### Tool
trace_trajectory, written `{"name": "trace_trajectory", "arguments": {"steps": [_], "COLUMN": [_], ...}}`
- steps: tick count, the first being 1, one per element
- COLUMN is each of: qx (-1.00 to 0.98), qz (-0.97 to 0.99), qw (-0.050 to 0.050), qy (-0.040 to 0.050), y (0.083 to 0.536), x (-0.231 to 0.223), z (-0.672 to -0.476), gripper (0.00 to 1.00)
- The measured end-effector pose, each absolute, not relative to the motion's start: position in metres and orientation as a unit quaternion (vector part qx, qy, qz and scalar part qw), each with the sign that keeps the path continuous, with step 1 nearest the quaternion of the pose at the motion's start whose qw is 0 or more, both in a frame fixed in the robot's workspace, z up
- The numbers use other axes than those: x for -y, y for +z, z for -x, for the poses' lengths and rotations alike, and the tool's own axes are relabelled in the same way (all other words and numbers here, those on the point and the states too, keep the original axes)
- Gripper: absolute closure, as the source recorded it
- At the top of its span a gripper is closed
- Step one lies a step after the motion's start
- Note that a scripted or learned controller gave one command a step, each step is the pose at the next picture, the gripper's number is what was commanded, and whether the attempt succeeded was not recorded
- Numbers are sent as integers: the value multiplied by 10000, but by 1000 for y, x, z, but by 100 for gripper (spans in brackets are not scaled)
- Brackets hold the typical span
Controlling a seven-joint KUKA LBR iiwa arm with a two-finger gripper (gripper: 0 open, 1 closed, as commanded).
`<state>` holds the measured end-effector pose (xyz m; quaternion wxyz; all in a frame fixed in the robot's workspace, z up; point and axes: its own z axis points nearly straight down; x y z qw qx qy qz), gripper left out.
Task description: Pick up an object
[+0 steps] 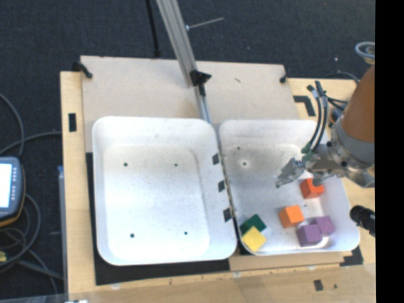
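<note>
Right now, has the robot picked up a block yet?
Not yet. The gripper has reached over the right bin, near the orange-red block. Nothing shows between its fingers. All blocks lie in the bin, so grabbing and lifting one is left.

Two shallow white bins side by side on a light wooden bench (72, 245): left bin (101, 137), right bin (252, 134). Slanted aluminium rail (177, 30) above bench, meeting the bins' junction. Handheld screen device (9, 191) at left edge with dark cables (19, 115) on dark floor
</note>
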<state>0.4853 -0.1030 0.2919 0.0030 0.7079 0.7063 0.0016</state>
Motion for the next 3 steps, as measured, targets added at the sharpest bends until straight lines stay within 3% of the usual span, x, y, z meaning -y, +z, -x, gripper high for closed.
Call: {"name": "trace_trajectory", "arguments": {"steps": [1,2,3], "qx": [-7058,-7062,-7051], "qz": [-7084,-7080,-7091], "qw": [-18,24,41], "qy": [-29,2,19], "y": [185,95,109], "x": [165,168,169], "z": [-491,-484,-486], "gripper": [0,0,100]}}
